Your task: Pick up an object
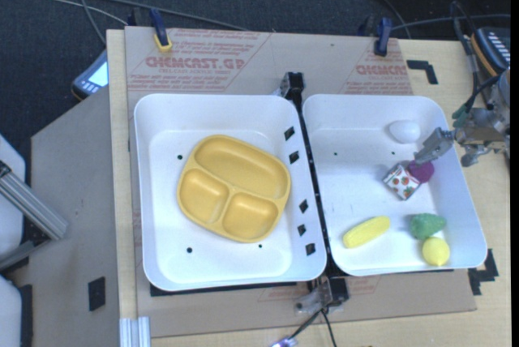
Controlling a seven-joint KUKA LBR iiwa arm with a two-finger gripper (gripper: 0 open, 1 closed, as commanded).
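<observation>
Bins: left bin [154, 175] carries a yellow divided plate [233, 187]. Right bin [357, 122] holds a corn cob [366, 232] at six o'clock, broccoli [426, 224] and lemon [435, 251] at five, a patterned cube [401, 182] centrally, a white egg [403, 130] at one. Gripper [438, 144] hovers at two o'clock; its grip state cannot be told.

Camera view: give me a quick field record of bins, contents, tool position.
left bin: holds yellow divided plate, three compartments
right bin: holds the loose items
items, right bin: white egg-shaped object; patterned cube; purple object touching the cube; yellow corn; green object; yellow lemon-like object
tool: over right bin's right side, just above the purple object and cube
tool fingers: state not discernible
held object: none seen between fingers
</observation>
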